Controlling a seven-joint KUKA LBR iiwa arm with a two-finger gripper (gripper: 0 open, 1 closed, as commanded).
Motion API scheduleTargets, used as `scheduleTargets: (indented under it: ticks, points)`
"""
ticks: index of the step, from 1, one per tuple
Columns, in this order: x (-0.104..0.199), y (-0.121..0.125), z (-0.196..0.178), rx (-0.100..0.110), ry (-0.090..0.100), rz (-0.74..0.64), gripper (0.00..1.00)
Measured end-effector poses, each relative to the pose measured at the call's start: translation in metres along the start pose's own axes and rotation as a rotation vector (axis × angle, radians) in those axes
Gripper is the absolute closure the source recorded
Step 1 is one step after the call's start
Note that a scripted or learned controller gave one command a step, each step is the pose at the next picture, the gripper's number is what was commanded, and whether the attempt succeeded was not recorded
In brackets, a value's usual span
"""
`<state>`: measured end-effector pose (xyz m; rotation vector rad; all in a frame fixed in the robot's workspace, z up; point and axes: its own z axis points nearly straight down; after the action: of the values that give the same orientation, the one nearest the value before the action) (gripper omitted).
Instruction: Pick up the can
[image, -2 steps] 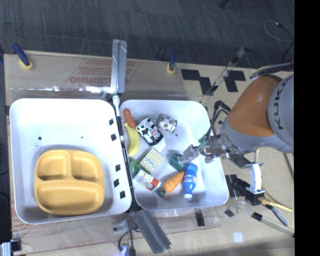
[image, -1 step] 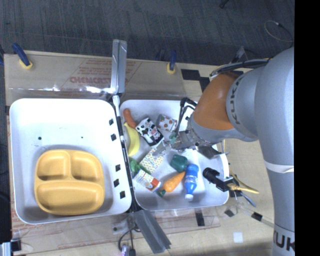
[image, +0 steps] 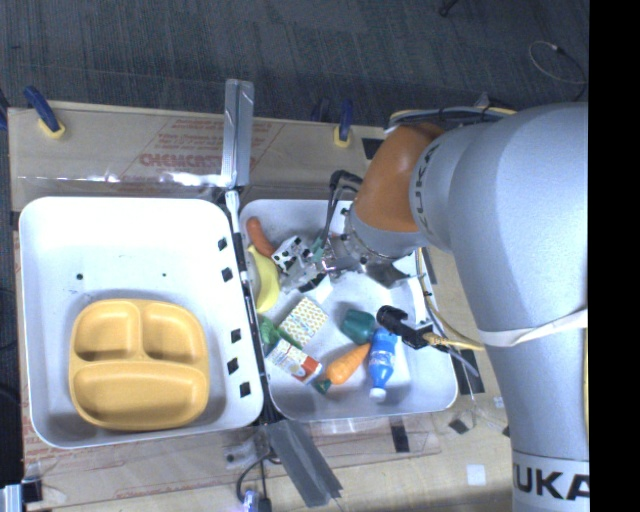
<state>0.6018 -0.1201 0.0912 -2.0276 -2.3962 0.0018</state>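
From above, the claw (image: 322, 255) hangs low over the right bin (image: 435, 395), near its back wall; whether it is spread or closed, I cannot tell. The can (image: 358, 324), dark teal, lies toward the bin's middle, just below and right of the claw, tipped sideways beside a blue bottle (image: 380, 364) and a carrot (image: 346, 364).

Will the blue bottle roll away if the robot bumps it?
Probably a little. The blue bottle lies on its side and looks round, so it could roll. The carrot touches one side, likely blocking it there. It looks like plastic, so probably light and easily shoved.
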Motion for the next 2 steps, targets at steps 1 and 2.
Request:
scheduleTargets:
  ticks: [1,2]
  points:
    - [-0.0021,0.0436,0.0063,0.044,0.008,0.042,0.0]
    - [-0.0013,0.0448,-0.0034,0.043,0.006,0.033,1.0]
